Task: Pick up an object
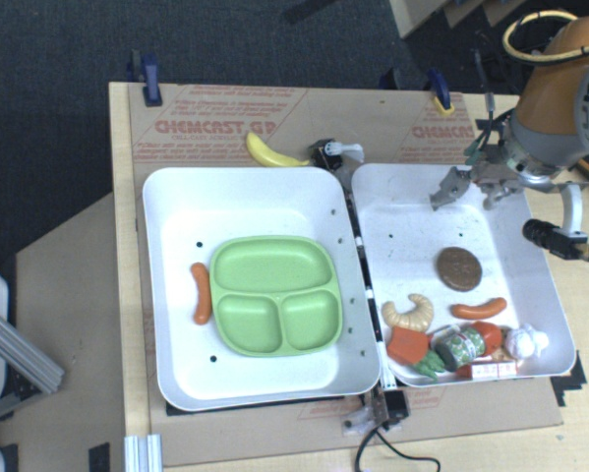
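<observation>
Your grey two-finger gripper hangs over the far end of the right shallow white bin, its fingers spread apart with nothing between them. Below it you have a flat, round brown patty lying alone mid-bin, well apart from the gripper. Nearer you, a pale curled shrimp and an orange sausage lie in that bin's near end.

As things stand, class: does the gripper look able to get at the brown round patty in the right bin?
Probably yes. The gripper hangs above the right bin, and the brown patty lies alone on bare floor with nothing covering it.
</observation>
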### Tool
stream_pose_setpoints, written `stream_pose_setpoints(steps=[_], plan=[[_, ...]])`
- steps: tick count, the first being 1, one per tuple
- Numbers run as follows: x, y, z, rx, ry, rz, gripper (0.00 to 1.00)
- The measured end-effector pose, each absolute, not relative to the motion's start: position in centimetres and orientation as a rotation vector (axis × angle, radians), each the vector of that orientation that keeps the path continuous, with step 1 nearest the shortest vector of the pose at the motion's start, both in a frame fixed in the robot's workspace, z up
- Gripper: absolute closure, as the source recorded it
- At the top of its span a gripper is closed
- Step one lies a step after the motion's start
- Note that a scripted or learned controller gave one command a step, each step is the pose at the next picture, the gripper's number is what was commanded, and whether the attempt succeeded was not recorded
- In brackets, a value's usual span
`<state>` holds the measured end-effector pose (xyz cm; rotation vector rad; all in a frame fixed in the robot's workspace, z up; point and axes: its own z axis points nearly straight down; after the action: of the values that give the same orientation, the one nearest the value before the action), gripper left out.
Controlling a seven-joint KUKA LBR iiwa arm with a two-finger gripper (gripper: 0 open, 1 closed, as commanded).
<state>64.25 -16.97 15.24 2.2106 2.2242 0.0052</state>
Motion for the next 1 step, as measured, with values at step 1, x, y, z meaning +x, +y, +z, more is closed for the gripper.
stream_pose_setpoints(steps=[1], plan=[[58.25,-17.68,7.96,2.231,2.225,-0.008,0.0]])
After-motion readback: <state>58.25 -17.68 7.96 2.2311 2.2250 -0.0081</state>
